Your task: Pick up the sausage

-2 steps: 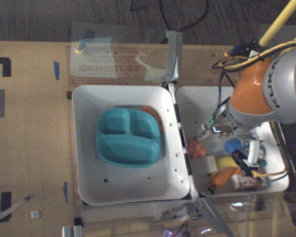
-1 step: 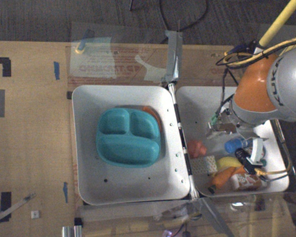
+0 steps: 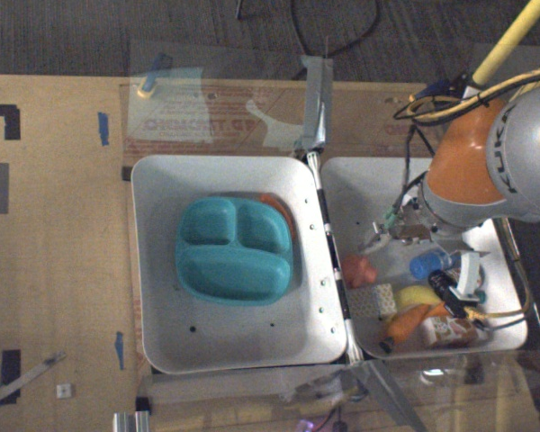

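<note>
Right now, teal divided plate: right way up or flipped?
Flipped, it seems. The teal plate in the left bin shows three compartments bulging up like domes, with something orange tucked under its far edge.

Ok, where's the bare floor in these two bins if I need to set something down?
Left bin: a bare margin runs all around the teal divided plate, widest along the near edge. Right bin: the far-left corner is bare, between the divider and the tool. Its near half is crowded: the reddish sausage, a blue piece and orange and yellow items.
</note>
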Action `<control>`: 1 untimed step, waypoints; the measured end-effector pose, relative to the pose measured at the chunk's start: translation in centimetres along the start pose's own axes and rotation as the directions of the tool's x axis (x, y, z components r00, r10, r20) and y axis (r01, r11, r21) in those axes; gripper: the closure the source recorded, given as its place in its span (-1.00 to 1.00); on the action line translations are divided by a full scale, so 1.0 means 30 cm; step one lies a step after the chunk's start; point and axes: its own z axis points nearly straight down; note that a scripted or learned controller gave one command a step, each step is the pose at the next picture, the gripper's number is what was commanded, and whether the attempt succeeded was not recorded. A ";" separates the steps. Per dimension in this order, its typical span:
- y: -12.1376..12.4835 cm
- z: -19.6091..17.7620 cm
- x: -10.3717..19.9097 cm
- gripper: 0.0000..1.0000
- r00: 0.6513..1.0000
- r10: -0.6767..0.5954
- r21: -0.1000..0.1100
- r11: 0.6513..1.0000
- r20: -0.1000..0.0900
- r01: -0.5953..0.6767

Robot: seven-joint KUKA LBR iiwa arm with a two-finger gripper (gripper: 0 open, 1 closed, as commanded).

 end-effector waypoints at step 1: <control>0.081 -0.087 -0.192 -1.00 0.971 0.241 0.013 0.971 0.004 -0.241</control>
